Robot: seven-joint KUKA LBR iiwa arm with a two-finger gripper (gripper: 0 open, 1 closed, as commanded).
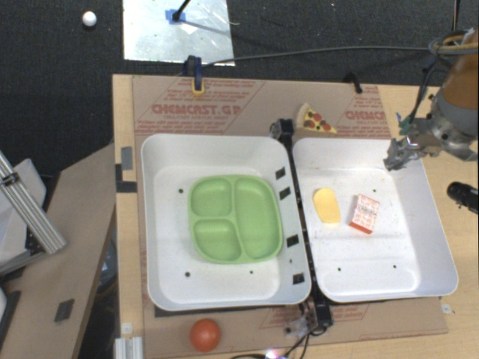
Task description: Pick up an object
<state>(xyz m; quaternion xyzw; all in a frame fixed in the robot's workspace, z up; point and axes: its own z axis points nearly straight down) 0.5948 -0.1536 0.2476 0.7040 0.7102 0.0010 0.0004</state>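
In the right bin (419,275) lie a yellow rounded block (326,205) and, just right of it, a small red and white carton (365,214). My gripper (397,158) hangs over the bin's upper right corner, up and to the right of the carton and well apart from both objects. Nothing shows between its fingers. The left bin (161,200) holds a green divided plate (235,218).
A pizza-slice toy (316,120) rests on the cardboard behind the bins. An orange ball (204,334) sits at the front of the bench below the left bin. A blue clamp (194,72) grips the back edge. Cables run above the bench.
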